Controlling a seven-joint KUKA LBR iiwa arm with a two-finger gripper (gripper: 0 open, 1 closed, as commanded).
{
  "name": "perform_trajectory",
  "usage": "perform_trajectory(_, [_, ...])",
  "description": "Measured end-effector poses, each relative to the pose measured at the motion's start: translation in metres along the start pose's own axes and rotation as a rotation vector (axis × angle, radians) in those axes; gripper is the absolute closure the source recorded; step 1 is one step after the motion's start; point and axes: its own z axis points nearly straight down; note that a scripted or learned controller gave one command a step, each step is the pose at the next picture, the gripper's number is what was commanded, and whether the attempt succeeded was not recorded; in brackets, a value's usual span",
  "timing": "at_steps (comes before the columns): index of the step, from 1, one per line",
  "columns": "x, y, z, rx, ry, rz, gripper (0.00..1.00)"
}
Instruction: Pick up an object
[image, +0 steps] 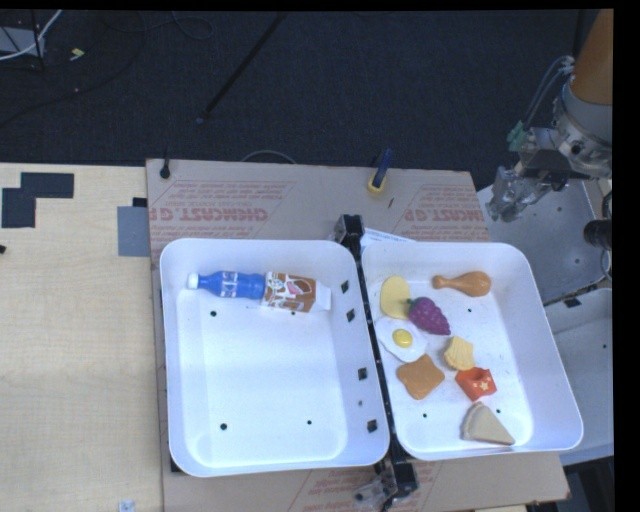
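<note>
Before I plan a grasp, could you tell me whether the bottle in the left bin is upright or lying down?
Lying down: the bottle rests on its side near the left bin's far wall, blue cap pointing left.

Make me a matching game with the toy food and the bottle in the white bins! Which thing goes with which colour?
Things:
1. bottle
2. grapes
3. chicken leg
4. fried egg

Colours:
A. purple
B. white with a yellow middle
C. blue top, brown label
D. golden brown

Pairs: 1-C, 2-A, 3-D, 4-B
</note>
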Motion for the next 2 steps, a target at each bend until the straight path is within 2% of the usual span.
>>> perform_trajectory(1, [-0.011, 0.002, 0.177, 0.000, 0.002, -0.003, 1.00])
perform_trajectory(2, [-0.073, -0.037, 0.273, -0.010, -0.001, 0.000, 1.00])
